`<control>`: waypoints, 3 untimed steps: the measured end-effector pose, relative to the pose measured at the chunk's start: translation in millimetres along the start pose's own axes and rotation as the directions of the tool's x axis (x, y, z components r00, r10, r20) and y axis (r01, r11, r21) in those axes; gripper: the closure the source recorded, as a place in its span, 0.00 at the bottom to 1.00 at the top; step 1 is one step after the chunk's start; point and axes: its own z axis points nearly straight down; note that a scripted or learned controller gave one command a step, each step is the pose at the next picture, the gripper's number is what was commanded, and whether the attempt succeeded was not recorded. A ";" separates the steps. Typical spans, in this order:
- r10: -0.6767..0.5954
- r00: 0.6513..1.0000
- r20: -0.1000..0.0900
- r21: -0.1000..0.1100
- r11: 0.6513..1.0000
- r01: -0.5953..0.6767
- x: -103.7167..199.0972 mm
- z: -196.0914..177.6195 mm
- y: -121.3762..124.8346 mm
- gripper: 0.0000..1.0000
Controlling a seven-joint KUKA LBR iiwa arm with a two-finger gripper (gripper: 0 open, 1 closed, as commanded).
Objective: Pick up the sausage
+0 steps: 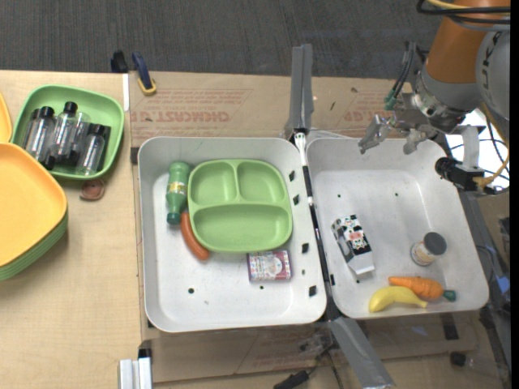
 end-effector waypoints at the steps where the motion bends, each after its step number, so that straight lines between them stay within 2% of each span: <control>1: -0.002 1.000 0.001 0.001 1.000 0.002 -0.5 -8.4 0.1 1.00; 2: -0.065 0.998 0.001 -0.001 0.998 0.065 -50.1 -99.2 -53.0 1.00; 3: 0.605 0.796 0.001 0.000 0.796 -0.605 -92.8 -128.4 -83.0 1.00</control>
